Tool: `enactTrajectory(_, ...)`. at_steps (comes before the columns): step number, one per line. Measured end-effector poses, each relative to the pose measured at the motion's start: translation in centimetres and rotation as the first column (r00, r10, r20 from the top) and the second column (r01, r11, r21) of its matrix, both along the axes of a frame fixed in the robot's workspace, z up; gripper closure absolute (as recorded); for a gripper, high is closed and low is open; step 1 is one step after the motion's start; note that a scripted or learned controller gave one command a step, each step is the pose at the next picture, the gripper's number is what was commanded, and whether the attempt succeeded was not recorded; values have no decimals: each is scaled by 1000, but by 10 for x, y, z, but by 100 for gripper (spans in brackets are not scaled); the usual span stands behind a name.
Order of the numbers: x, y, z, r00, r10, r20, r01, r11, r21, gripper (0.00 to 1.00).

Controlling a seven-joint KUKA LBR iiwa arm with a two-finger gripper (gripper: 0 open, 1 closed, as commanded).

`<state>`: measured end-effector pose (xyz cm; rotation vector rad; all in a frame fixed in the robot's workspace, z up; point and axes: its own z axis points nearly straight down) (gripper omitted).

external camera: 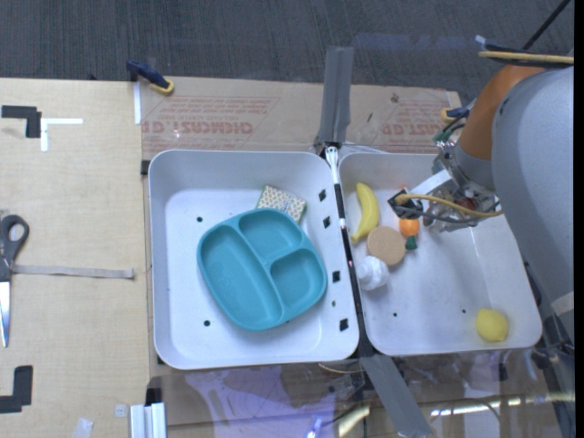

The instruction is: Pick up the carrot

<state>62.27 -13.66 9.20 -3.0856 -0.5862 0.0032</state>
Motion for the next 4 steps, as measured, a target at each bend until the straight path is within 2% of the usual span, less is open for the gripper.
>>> enactTrajectory(1,0,0,0,1000,0,0,0,1000,0,0)
enactTrajectory(2,-42,41,0,1000,0,-1,0,1000,1,0)
enactTrajectory(3,-56,44,0,998,-68,0,68,998,1,0)
enactTrajectory(4,-63,37,0,990,140,1,-140,990,1,0)
